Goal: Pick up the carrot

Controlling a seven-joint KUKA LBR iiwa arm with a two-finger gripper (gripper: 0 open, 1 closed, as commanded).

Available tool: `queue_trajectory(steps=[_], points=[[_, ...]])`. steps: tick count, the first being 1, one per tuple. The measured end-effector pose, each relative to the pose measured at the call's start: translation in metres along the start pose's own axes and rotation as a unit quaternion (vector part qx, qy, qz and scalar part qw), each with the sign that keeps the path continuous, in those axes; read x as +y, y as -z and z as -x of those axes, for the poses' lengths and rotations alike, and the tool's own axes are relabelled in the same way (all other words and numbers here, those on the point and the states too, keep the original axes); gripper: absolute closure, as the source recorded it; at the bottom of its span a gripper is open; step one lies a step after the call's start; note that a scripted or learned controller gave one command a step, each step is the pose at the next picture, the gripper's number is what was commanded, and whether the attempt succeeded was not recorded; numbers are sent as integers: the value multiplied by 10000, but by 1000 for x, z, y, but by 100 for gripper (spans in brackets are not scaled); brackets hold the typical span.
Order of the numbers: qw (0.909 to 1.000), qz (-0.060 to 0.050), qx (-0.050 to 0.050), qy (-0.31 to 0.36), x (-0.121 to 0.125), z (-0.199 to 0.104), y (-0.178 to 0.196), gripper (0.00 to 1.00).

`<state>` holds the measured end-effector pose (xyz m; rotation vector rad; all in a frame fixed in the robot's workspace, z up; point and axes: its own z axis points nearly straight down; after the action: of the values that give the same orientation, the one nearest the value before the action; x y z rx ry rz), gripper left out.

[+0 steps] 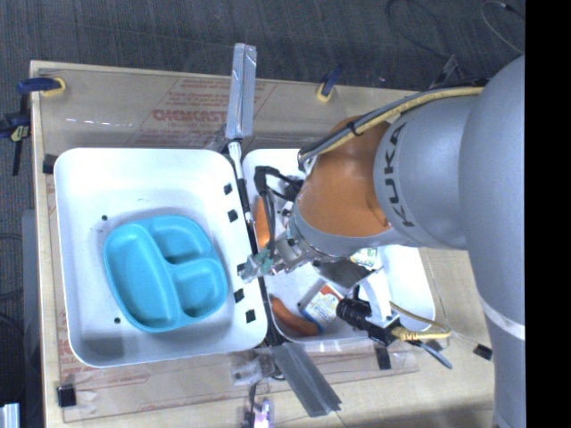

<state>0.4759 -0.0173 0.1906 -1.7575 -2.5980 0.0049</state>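
Observation:
The arm's orange-banded wrist covers most of the right bin. My gripper is low at that bin's left wall, near the divider between the bins. An orange, elongated thing that looks like the carrot lies along the left wall just behind the gripper, mostly hidden by the wrist. A second orange-brown elongated thing lies at the bin's front left, in front of the gripper and apart from it. Whether anything is between the fingers is hidden.
The left bin holds a blue divided tray. In the right bin, a small blue-and-white packet lies beside the front orange-brown thing, and a white item with green marks peeks out under the wrist.

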Motion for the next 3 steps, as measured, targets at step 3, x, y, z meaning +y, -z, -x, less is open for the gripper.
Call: queue_trajectory(steps=[3], points=[[9880, 16, -7, -1543, -52, 160, 78, 100]])
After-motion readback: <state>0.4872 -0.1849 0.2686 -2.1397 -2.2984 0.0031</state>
